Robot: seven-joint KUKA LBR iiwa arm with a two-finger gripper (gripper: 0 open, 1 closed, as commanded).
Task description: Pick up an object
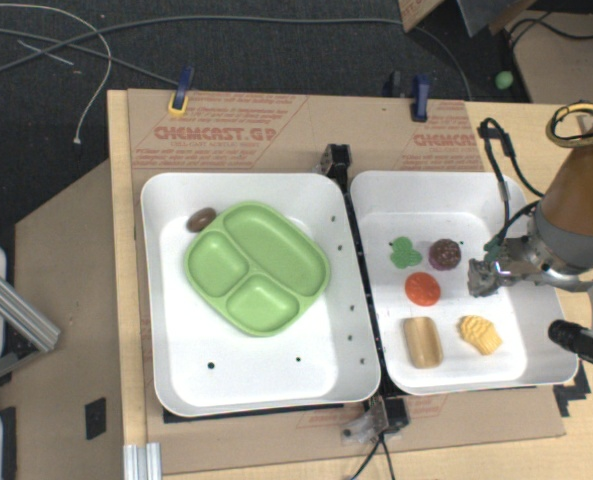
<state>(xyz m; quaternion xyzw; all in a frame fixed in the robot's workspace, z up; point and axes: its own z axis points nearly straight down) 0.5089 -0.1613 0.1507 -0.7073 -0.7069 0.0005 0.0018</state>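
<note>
The right bin (476,196) holds several small toy foods: a green leafy piece (405,253), a dark purple round one (444,255), a red tomato-like one (423,289), a tan bread roll (423,340) and a yellow ridged piece (481,334). My gripper (483,277) hangs low over the right side of this bin, just right of the purple and red pieces and above the yellow one. Nothing shows between its fingers.
The left bin (176,308) holds a green divided plate (257,267) and a small brown object (201,219) at the plate's upper left. A black cable (500,158) runs along the right bin's far right rim. Clamps hold the cardboard base at the back.
</note>
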